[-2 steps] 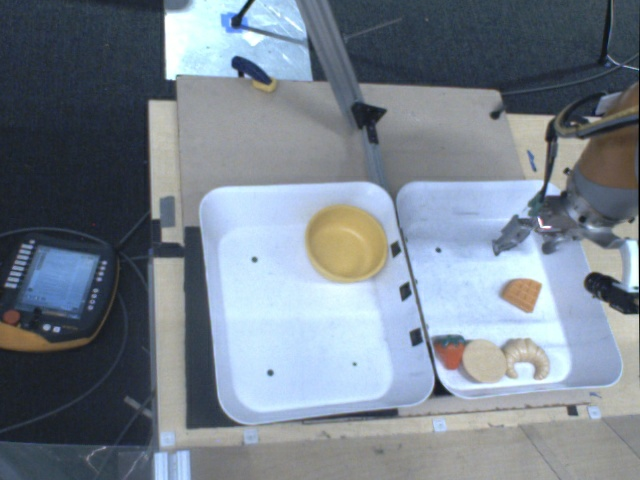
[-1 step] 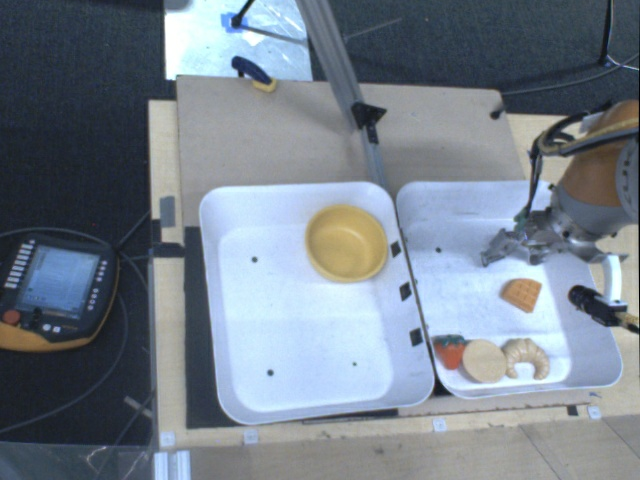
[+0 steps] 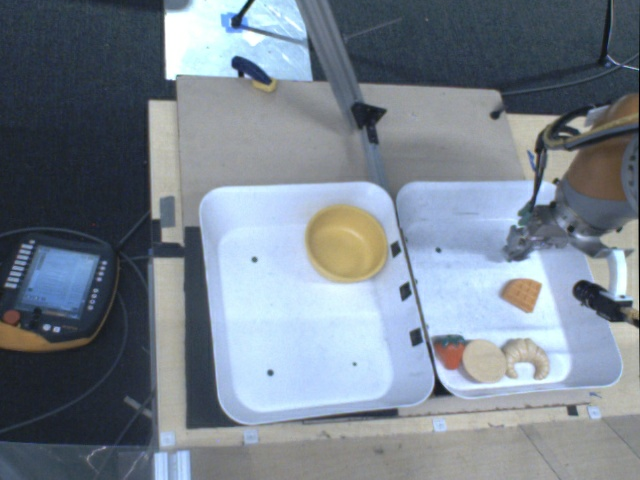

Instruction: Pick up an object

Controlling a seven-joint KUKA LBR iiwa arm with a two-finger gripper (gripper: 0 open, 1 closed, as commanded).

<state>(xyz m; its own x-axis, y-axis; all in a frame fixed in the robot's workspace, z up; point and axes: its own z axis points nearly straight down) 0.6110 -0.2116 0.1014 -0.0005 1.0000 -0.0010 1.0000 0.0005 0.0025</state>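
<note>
From my remote seat I judge the step in hand to be the approach: the arm (image 3: 605, 173) reaches in from the right and its end effector (image 3: 520, 244) hangs low over the upper part of the right bin (image 3: 455, 213), with nothing visibly gripped. Whether it is released or clenched I cannot tell at this angle.

The nearest candidate is the orange wedge (image 3: 522, 294), lying alone on bare bin floor just below the end effector. I think it is the sensible pick, since it has free space on every side. To do it well, I would centre over the wedge before descending, align the closing direction across its narrower span, and go down far enough to close below its top edge. The wedge looks flat, so a shallow descent risks closing on air.

The other three items crowd the bin's near edge: the tan disc (image 3: 484, 361) touches the red-and-green piece (image 3: 449, 350) on its left and sits just beside the croissant-shaped piece (image 3: 527, 357) on its right. Picking there invites a bump or a double grab.

Counting, largest first: one worktop (image 3: 300, 128), two white bins including the left bin (image 3: 300, 318), one arm, one teach pendant (image 3: 50, 290) off to the left, one yellow bowl (image 3: 346, 242) in the left bin, one tan disc, one croissant-shaped piece, one orange wedge, one red-and-green piece.
</note>
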